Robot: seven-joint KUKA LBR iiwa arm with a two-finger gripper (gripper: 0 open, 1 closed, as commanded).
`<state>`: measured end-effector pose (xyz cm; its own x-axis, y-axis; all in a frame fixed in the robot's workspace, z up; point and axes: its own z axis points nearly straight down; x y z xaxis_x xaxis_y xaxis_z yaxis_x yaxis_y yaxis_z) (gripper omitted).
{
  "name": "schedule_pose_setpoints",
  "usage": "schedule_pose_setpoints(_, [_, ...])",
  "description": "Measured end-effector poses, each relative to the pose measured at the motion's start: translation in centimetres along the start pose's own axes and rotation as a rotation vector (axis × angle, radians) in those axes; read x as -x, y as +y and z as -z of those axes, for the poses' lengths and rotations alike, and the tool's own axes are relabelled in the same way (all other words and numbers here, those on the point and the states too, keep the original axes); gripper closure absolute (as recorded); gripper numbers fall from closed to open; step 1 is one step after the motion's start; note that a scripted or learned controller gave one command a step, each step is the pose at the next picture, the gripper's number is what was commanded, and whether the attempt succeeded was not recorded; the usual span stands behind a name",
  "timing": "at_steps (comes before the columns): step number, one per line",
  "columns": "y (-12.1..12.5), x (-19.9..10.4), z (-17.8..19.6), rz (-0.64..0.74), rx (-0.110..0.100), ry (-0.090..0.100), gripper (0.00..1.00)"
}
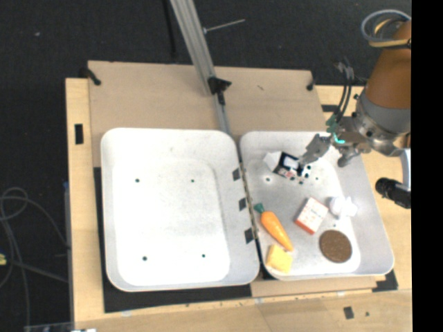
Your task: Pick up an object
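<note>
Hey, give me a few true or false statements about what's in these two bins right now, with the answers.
1. The carrot lies in the right bin. True.
2. The brown disc sits in the left bin. False: it lies in the right bin, near its front right corner.
3. The yellow block lies just in front of the carrot. True.
4. The pincer is above the left bin. False: it is over the back part of the right bin, near the small black and white object.
5. The red and white box lies between the carrot and the brown disc. True.
</note>
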<state>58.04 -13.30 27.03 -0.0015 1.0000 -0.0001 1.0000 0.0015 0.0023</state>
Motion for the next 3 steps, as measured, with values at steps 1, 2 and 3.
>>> schedule_pose_setpoints(1, [0.4, -0.4, -6.1, -0.004, -0.007, -0.001, 0.00])
schedule_pose_setpoints(2, [-0.6, -0.5, -11.1, -0.004, -0.007, -0.001, 0.00])
schedule_pose_setpoints(3, [-0.7, -0.4, -16.4, -0.005, -0.006, -0.002, 0.00])
